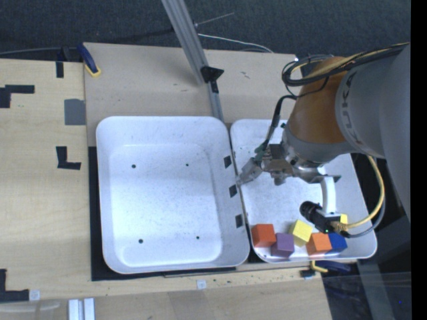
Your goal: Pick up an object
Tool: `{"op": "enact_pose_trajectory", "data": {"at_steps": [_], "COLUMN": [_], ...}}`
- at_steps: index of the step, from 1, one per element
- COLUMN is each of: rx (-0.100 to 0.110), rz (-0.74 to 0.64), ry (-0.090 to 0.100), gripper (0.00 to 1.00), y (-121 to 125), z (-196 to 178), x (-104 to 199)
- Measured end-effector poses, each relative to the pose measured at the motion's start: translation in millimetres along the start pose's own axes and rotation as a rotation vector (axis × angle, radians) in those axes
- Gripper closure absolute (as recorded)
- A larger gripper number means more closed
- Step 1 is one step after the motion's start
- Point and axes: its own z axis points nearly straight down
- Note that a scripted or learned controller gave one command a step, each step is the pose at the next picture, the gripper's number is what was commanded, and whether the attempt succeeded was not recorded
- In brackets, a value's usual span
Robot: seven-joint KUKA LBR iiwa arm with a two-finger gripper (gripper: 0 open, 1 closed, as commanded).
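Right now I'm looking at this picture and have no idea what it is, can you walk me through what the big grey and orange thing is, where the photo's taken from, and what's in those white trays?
The grey and orange thing is a robot arm reaching in from the right. The photo comes from one camera fixed above the bench, looking down at a slant. At the arm's end is its hand, low over the right bin, near the bin's left wall. I can't tell from here whether it grips anything.

Two shallow white bins sit side by side. The left bin is the bigger one in view. Along the right bin's near edge lie small blocks: an orange-red block, a purple block, a yellow block, an orange block and a blue block. The arm's job is to pick one up.
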Motion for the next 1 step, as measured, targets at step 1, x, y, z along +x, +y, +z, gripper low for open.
{"op": "enact_pose_trajectory", "data": {"at_steps": [1], "rx": [0.004], "rz": [0.002], "ry": [-0.001], "gripper": [0.00], "y": [-4.3], "z": [-2.2], "x": [47.8]}}
